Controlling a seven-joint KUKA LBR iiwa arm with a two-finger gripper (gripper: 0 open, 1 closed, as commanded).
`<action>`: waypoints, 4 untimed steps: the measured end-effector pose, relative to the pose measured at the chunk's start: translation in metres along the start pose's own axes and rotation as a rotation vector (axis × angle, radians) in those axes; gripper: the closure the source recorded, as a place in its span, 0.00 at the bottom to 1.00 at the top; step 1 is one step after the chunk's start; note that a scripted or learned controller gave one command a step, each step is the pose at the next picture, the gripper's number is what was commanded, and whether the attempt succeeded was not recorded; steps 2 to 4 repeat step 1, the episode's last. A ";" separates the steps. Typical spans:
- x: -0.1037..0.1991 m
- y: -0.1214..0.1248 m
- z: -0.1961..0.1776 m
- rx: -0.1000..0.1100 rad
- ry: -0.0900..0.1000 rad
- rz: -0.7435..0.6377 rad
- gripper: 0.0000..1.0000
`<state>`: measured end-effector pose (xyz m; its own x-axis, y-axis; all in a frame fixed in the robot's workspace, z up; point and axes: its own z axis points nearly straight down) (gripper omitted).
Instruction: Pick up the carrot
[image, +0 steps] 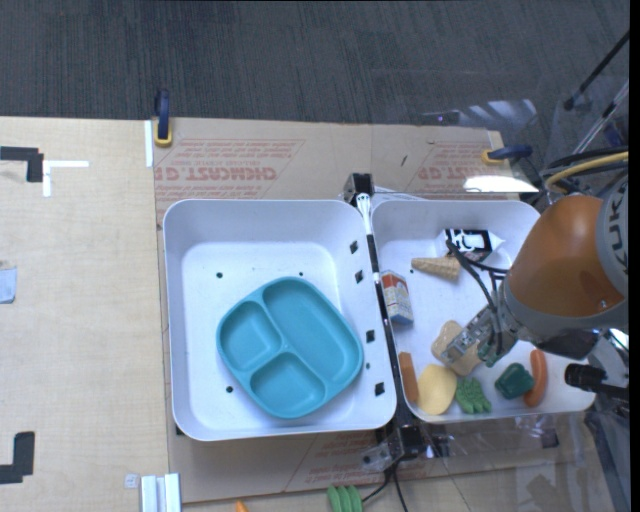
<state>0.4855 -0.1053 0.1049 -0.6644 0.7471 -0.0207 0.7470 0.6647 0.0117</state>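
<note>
Item: right bin, white, shallow, crowded along its near edge. Left bin holds a teal divided tray; irrelevant to this step.

Item: my gripper, hanging low over the right bin's middle, over a tan, lumpy object that I cannot identify. Whether it is parted or closed I cannot tell from this angle; nothing is visibly held.

Item: carrot. Two orange, slender candidates. One lies at the bin's right side, just beside a dark green toy, partly under my wrist. Another orange stick lies along the left wall, near a yellow pear-like piece. I judge the right one the likelier carrot, without certainty.

Item: other contents. Small can or carton near the left wall; beige cone-shaped piece further back; light green leafy toy at the near edge.

Handling note: I am not yet above either candidate. Best practice, as I judge it: shift across, turn the wrist to straddle the carrot's narrow width, descend at its middle, and keep clear of the green toy and the bin wall.
</note>
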 end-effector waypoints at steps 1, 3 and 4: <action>0.068 0.056 -0.087 0.012 0.015 0.289 1.00; 0.068 0.056 -0.087 0.012 0.015 0.289 1.00; 0.068 0.056 -0.087 0.012 0.015 0.289 1.00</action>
